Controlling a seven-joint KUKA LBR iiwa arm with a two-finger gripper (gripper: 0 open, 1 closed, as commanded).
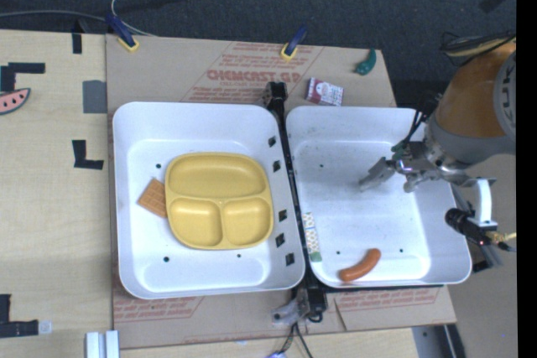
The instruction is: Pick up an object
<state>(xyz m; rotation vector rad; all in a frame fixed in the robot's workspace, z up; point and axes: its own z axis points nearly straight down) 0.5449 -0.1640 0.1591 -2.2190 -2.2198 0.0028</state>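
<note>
— Where's your gripper (388,174)?
— Over the right bin (336,134), near its right wall, fingers spread apart and holding nothing.
— And the sausage (360,265)?
— It lies by that bin's front edge — well apart from your gripper, open floor between them. The yellow tray (220,199) fills the left bin (134,138).

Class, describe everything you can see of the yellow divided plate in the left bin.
The yellow divided plastic plate is a rounded rectangle with three compartments: one wide one across the far side, two smaller ones nearer the camera. It looks matte and lies flat, right way up, on the floor of the left white bin, roughly central. Its left edge overlaps a tan waffle-patterned cracker.
</note>
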